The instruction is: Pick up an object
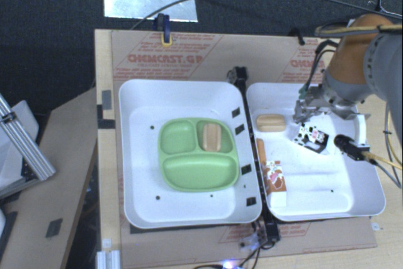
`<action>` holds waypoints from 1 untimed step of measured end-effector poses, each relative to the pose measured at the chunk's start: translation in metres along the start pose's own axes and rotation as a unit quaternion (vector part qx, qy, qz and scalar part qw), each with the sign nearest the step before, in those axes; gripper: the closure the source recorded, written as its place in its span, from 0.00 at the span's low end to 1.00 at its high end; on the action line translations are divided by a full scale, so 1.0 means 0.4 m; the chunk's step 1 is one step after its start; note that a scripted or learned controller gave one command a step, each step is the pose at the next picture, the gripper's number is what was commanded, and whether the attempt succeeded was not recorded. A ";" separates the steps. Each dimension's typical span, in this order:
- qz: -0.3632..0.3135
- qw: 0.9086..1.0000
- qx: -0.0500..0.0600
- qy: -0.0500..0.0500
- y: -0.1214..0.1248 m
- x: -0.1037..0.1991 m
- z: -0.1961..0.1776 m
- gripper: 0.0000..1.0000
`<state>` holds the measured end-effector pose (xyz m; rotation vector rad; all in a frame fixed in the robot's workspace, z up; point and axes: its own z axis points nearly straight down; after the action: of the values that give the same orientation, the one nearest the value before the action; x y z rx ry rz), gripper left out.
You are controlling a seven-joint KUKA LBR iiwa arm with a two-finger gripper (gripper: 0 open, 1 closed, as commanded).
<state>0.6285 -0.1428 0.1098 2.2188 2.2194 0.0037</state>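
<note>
So the two-finger gripper (302,111) is hanging low in the far part of the right white bin (362,198), and honestly I can't tell if it's spread or pinched together, it's just a small metallic blur from this angle. Nothing visibly sits between them. Just near and to the right of it lies a small black-and-white patterned object (312,137), tilted on the bin floor. Left of the gripper there's a tan bun-shaped piece (271,123), close but apart from it. Along the bin's left wall lies a thin orange stick (260,150), and nearer than that a brown-and-white printed packet (275,181). Above the gripper the grey arm with its orange band (359,63) comes in from the right. Over in the left white bin (138,198) sits a green three-compartment plastic tray (195,170), with a tan oblong block (211,136) in its far-right compartment. Both bins rest on a printed cardboard sheet (189,50).
</note>
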 end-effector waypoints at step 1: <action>-0.002 1.000 -0.001 0.000 0.026 0.011 -0.127 1.00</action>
<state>0.6388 -0.1384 0.1605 2.2123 2.2237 0.0050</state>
